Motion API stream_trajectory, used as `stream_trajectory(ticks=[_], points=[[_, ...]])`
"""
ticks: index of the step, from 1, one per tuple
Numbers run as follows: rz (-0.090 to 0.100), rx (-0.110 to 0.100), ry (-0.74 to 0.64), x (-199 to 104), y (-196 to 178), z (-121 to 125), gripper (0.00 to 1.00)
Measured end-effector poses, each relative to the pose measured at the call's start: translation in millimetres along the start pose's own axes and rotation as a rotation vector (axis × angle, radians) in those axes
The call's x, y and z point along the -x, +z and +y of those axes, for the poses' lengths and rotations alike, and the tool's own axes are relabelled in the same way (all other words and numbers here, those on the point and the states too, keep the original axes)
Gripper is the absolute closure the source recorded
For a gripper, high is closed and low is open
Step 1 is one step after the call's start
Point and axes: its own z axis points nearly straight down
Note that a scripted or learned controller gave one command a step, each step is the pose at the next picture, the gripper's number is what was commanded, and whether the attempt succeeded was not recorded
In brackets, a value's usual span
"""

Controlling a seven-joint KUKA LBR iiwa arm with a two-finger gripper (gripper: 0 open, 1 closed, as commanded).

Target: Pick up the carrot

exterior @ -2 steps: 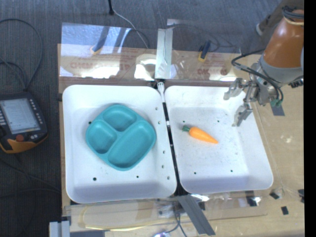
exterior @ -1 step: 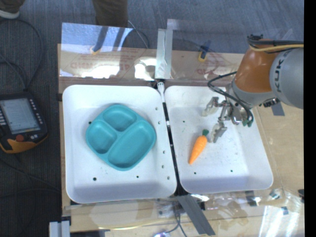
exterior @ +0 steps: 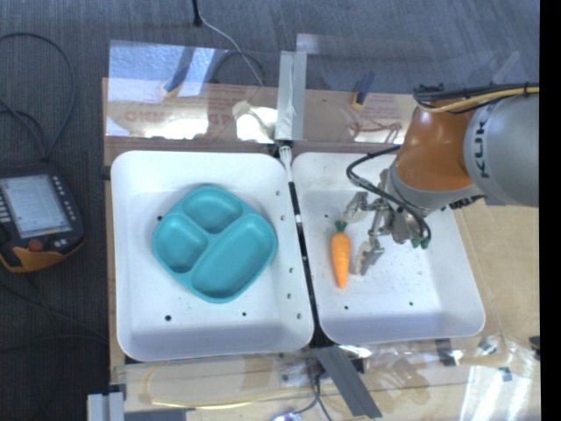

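So the arm (exterior: 491,147) reads "KU" on its grey shell, the rest cut off. Teal divided plate (exterior: 215,241) sits in the left bin (exterior: 140,323). Gripper (exterior: 361,235), jaws spread, hangs just right of the carrot (exterior: 340,254) lying in the right bin (exterior: 438,314).

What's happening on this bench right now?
A grey and orange arm reaches in from the right over the right bin. Its gripper sits just beside a carrot lying on the bin floor, fingers spread, with nothing between them. The carrot is not yet lifted. The left bin holds a teal divided plate.
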Motion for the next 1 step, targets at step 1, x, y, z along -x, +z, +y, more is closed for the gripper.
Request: stream_trajectory(ticks=[1], points=[[-0.005,0.0,0.118,-18.5,-0.9,21.6,0.0]])
